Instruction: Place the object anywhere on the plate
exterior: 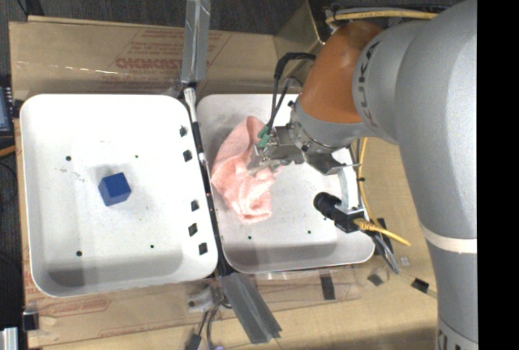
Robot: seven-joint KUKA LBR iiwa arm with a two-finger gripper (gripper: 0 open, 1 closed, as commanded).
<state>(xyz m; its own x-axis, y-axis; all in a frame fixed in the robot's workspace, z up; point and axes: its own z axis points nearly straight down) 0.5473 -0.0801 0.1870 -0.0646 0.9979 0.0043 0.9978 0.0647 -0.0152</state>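
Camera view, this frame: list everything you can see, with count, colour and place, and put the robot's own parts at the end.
bins: two, white, shallow, side by side on the bench.
block: one, blue, in the left bin, left of its centre.
cloth: one, pink, crumpled, in the left part of the right bin.
cardboard sheet: one, brown with red print, lying under the bins.
cable: one, yellow, by the right bin's right edge.
arm: one, grey with an orange band, reaching in from the right above the right bin.
gripper: one, metal, at the cloth's upper right edge.
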